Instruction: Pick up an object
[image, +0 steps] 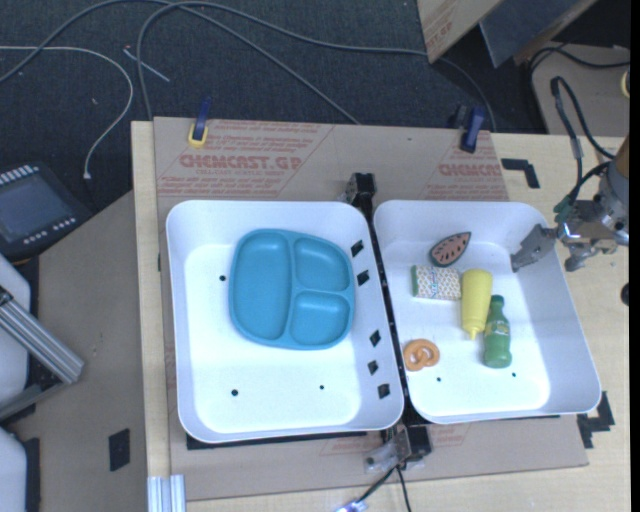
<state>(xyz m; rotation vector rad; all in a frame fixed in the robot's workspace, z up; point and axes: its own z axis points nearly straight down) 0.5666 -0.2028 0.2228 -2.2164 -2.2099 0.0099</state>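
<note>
The right bin (560, 385) holds several small objects: a brown seeded slice (451, 248), a speckled green-white pad (435, 283), a yellow bottle (476, 301), a green bottle (496, 335) and an orange ring-shaped piece (421, 354). My gripper (553, 254) hangs over the bin's upper right rim, to the right of the brown slice and above the bottles. It is open, its fingers (527, 251) spread wide with nothing between them.
A blue divided plate (293, 288) lies in the left bin (200, 380). Black clips line the divide between the bins (372, 300). Clamps hold the cardboard at the back edge (200, 130). Cables lie on the floor beyond.
</note>
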